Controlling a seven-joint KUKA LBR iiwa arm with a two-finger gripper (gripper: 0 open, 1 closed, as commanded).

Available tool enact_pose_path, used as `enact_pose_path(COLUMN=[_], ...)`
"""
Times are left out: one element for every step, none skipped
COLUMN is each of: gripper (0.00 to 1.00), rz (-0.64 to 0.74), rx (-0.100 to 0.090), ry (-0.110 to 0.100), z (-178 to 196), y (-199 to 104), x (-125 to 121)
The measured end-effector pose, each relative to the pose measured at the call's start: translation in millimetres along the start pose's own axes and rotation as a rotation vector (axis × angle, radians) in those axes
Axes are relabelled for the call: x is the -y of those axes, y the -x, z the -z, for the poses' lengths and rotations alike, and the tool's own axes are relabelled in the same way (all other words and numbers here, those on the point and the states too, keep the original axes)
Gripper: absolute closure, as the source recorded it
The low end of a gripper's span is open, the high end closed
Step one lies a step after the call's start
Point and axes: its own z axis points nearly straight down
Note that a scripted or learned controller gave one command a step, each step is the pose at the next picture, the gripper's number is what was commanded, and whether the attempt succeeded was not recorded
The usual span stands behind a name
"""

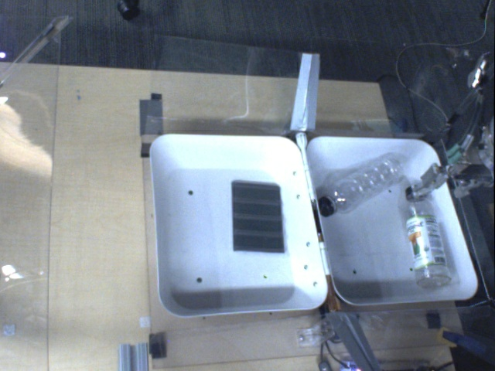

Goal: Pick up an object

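A dark grey ribbed rectangular pad [257, 216] lies flat in the middle of the left bin [178, 284]. In the right bin [363, 284] a clear plastic bottle [363, 185] with a black cap lies on its side, cap toward the dividing wall. A smaller clear bottle [426, 242] with a white, green and orange label lies along the bin's right side. My gripper [427, 182] hangs over the right bin's far right edge, just above the labelled bottle's top end and beside the clear bottle's base. Nothing shows held in it.
The arm's wrist and cables [470, 157] crowd the right bin's far right corner. A grey metal post [305, 99] stands behind the seam between the bins. The wooden bench [85, 207] stretches left, under a clear sheet.
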Motion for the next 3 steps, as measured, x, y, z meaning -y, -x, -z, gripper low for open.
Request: enact_pose_path(gripper=[0.00, 0.00, 0.00], rz=[0.233, 0.380, -0.155], rx=[0.000, -0.004, 0.000], ry=[0.001, 0.020, 0.007], z=[-37.6, -139.6, -158.9], y=[3.4, -6.1, -33.4], x=[-26.2, -35.7, -56.8])
